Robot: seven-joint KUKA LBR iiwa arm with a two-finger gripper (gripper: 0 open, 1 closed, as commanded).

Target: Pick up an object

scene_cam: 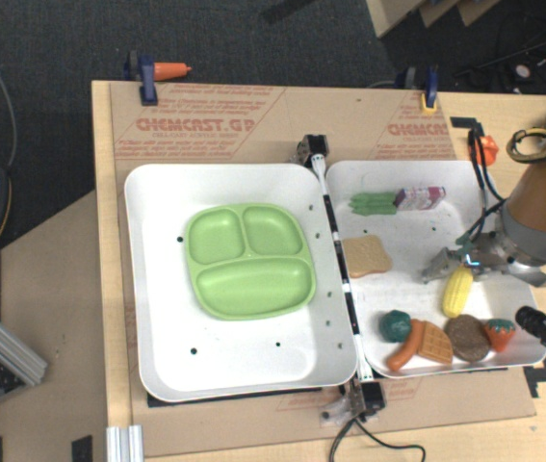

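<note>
The right bin [417, 234] holds several toy foods. A yellow corn cob [457, 292] lies right of centre, and my gripper [452, 265] hangs just above its top end, reaching in from the right under the grey and orange arm [540, 210]. Nothing shows as held. A tan bread slice [366, 256] lies to the gripper's left. Along the back lie a green pod [374, 203] and a purple-and-white packet [419, 197]. Along the front edge sit a dark green piece [395, 325], an orange sausage [403, 354], a waffle [434, 343], a brown patty [466, 337] and a red piece [501, 332].
The left bin [157, 287] carries a green divided plate [249, 261]. A black bar [335, 258] runs between the bins. Clamps stand at the bench's back edge, orange [162, 69] and blue-yellow [429, 89]. Cables hang near the arm at the right [484, 176].
</note>
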